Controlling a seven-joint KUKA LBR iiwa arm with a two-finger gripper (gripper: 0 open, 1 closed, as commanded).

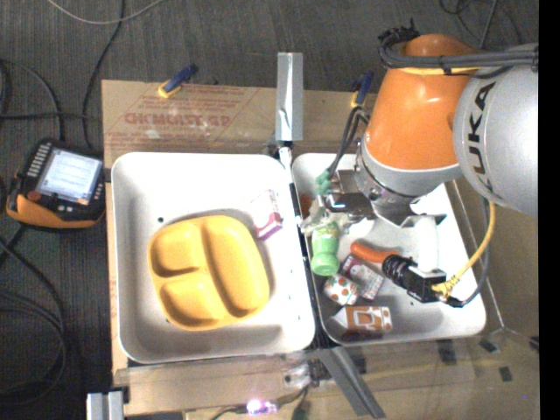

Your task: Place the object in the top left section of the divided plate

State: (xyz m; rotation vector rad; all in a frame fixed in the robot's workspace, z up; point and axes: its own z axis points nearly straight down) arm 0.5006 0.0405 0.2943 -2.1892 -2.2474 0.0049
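The yellow divided plate [210,271] lies in the left bin [131,191], with two small sections on its left and one large section on its right. A small pink and white object [268,220] rests on the bin floor just beyond the plate's upper right rim. My gripper [329,206] hangs over the left side of the right bin [464,318], under the orange wrist band. It is right above a green bottle [325,252]. The wrist hides much of what lies below it.
The right bin holds several things close together: an orange carrot-like piece [368,254], a small round can [344,290] and a brown carton [367,318]. A metal post [289,94] stands behind the bins, and a teach pendant [57,185] lies to the left of the bench.
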